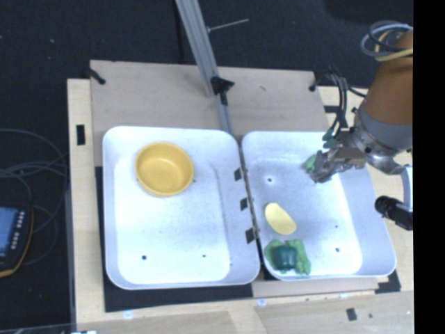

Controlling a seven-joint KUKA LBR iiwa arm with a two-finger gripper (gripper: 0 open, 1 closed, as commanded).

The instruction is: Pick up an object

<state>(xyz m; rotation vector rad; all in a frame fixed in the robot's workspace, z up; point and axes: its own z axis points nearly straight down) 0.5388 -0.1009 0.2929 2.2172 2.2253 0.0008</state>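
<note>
Tool [321, 167] upper right of frame, over right bin [348, 218]; grip state unclear (green bit at tip).

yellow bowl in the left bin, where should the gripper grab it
Grip the yellow bowl by its rim, coming straight down from above: it sits upright and open with nothing beside it in the left bin, so one finger can probably go inside the wall and one outside.

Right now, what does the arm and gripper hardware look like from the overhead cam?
The arm enters from the right: a bulbous orange band above a grey wrist segment. Thin dark cables loop along its left side, and a pale cable coil sits near the top. The gripper is a small, dark grey-black assembly. A black knob-like part protrudes below the wrist.
</note>
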